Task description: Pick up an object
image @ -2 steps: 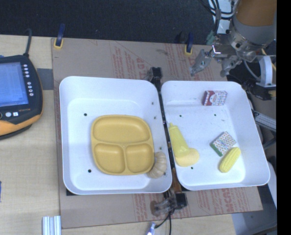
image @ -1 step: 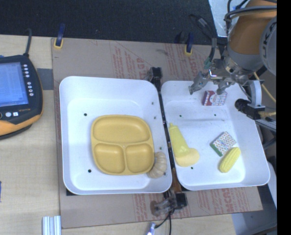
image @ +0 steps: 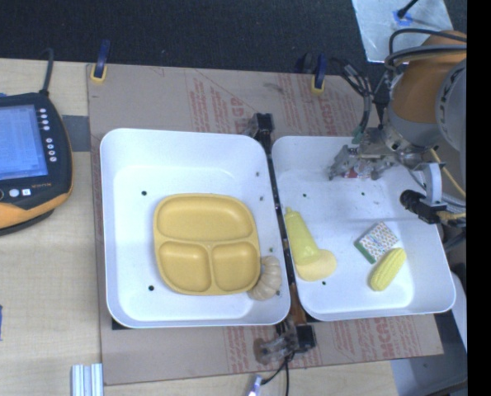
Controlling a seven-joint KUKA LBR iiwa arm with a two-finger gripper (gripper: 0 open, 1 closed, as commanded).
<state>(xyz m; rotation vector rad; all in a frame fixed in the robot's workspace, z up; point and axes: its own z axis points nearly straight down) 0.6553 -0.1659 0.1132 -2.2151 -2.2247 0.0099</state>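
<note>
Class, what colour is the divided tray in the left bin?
Yellow divided tray, seen in the camera view.

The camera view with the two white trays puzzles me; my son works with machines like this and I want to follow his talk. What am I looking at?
This is one picture from a camera fixed above a workbench, looking down at a slant. The grey and orange machine at the right is a robot arm. Its grasping part, the pincer, hangs over the far end of the right shallow white bin; I see nothing between its fingers. In that bin lie a pale yellow plastic bottle-like toy, a small yellow toy corn cob and a small green-and-white patterned block. The left shallow white bin holds a yellow divided plastic plate with a beige shell-like toy touching its corner. At the far left sits a handheld control tablet.
</note>
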